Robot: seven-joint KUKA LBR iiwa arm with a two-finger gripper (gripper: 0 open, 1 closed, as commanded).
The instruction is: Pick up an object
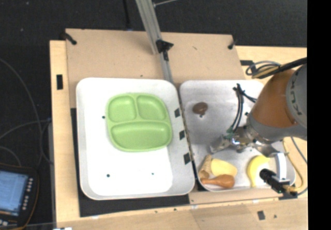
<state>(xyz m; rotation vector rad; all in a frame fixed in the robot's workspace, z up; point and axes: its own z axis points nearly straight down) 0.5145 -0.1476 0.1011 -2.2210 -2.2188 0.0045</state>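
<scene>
Roughly: one green tray (138, 122), one brown disc (200, 108), two bins (93, 172).

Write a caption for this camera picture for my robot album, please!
Robot arm's gripper hovers in the right bin above toy food; a green plate waits in the left bin.

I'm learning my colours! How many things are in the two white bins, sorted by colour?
Green: 1, the divided plate in the left bin
Brown: 1, the small round thing in the right bin
Yellow: 2, the pale wedge and the yellow lump
Orange-brown: 1, the drumstick-shaped piece
Total: 5
</scene>
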